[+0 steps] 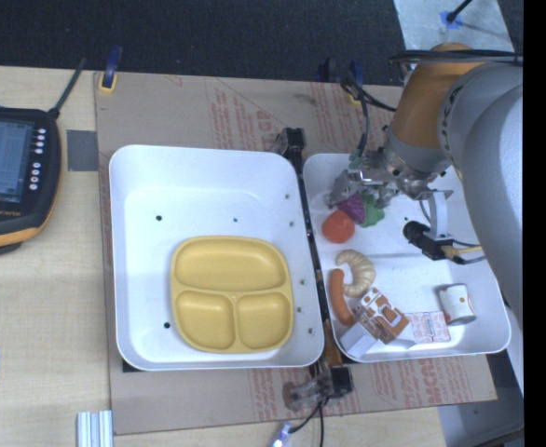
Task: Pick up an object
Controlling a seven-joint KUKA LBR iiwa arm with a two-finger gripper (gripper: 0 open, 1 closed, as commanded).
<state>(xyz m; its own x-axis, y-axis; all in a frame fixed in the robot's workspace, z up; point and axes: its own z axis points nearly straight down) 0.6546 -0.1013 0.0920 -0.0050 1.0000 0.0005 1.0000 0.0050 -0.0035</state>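
Obliquely from above: two white bins on the bench. The left bin [133,184] holds one yellow divided tray [232,293]. The right bin [483,343] holds the loose objects. The arm [441,101] reaches in from the right, and its gripper [370,184] hangs over the far left corner of the right bin, directly above a purple-and-green item [364,210], possibly toy grapes. At this angle the wrist masks the gripper, so it cannot be told whether it is spread or pressed together, and nothing can be seen pinched in it. Just near of the item, and almost touching it, lies an orange-red ball [338,227]. Nearer again are a croissant [355,271], a sausage [339,298] along the left wall and a brown-and-white carton [381,319]. A pink packet [429,327] and a small white cup [456,303] lie near the right corner. Step in hand, as judged: the approach to a grasp, with the purple-and-green item the likely target and the lift not yet made. The next move calls for a straight descent centred on that item and clear of the ball and the bin wall, a firm closure, then a vertical lift.
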